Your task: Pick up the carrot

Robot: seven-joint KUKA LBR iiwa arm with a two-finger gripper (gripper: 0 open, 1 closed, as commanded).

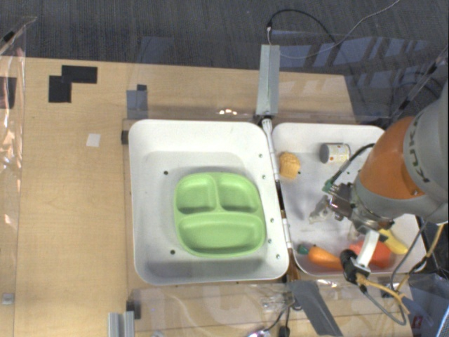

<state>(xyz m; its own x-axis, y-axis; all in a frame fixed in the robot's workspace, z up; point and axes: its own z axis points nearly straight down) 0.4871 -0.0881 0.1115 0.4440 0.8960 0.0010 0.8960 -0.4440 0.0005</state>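
The orange carrot with a green stub end (323, 257) lies along the near wall of the shallow white plastic bin on the right (309, 188), close to its near-left corner. That spot looks like the main hazard: the wall and corner leave little room, so jaws coming down could strike the rim or roll the carrot away instead of closing round it. A red rounded object (381, 255) sits just beside the carrot, with a yellow curved piece (395, 243) near it, and a slightly misplaced grab could take one of those instead. The grey arm with the orange band (393, 170) hangs over the middle of this bin, the jaws apart from the carrot and holding nothing I can make out; whether they are released or clenched I cannot tell. A tan lumpy item (289, 163) and a small grey-and-white cylinder (335, 152) rest at the far side, well clear. The other white bin (151, 188) carries a lime-green divided plastic plate (219, 213). Both bins stand on a pale wooden worktop (70, 209) with black L-shaped marks (70, 81), dark grey carpet (175, 12) beyond it.
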